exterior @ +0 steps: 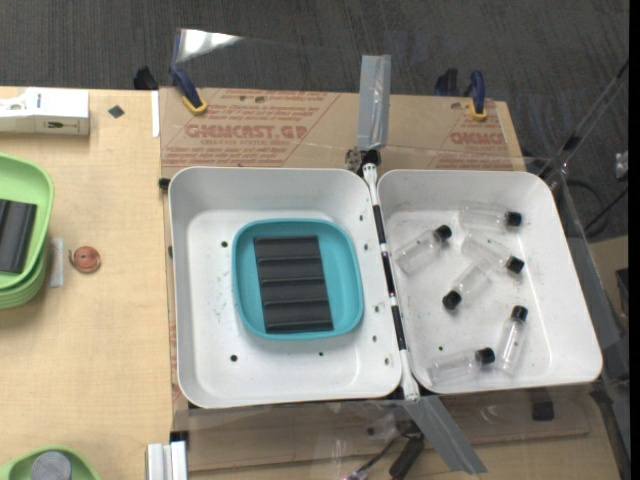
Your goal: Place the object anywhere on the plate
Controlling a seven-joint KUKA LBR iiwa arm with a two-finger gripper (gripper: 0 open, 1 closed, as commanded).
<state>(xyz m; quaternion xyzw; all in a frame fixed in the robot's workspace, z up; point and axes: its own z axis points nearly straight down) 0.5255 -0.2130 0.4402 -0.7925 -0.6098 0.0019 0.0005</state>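
Note:
A teal plate (245,253) with rounded corners lies in the left white bin (200,208). Dark ribbed blocks (293,283) cover its middle. The right white bin (545,208) holds several clear plastic vials with black caps, lying on their sides. One vial (423,246) lies near the upper left of that bin, one (465,286) in the middle, one (514,335) near the right wall and one (460,366) by the front wall.
Brown cardboard (300,128) lies behind the bins, held by clamps (187,90). A green tray (30,238) sits on the wooden bench at the far left, with a small round brown disc (86,259) beside it. A white box (45,111) lies at the back left.

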